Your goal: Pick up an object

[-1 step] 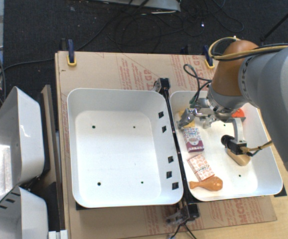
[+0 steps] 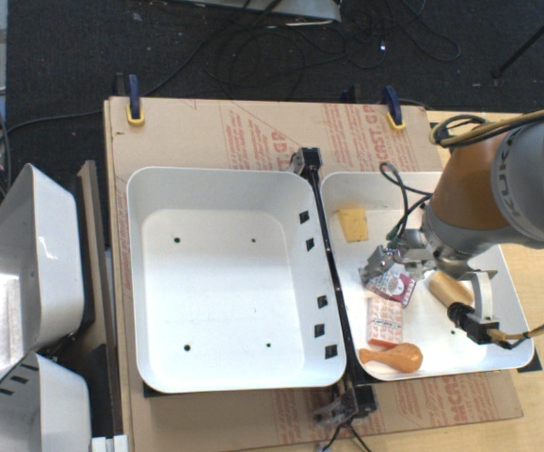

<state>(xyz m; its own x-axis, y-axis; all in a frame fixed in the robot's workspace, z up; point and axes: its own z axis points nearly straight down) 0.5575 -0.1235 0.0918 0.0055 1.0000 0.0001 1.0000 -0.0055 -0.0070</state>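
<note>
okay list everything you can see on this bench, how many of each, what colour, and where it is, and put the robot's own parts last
shallow white plastic bins: two, white, side by side on the bench, left one and right one.
square yellow sponge-like block: one, pale yellow, upper left part of the right bin.
crinkled pink and silver packet: one, middle of the right bin, under the gripper.
flat red and white printed packet: one, just below the crinkled packet.
orange pear-shaped toy: one, orange, near the front edge of the right bin.
tan cylinder-shaped piece: one, right part of the right bin.
yellow clamps: two, back edge of the bench, second at.
arm: one, grey with orange band, reaching from the right.
gripper: one, metallic, low over the crinkled packet.
</note>
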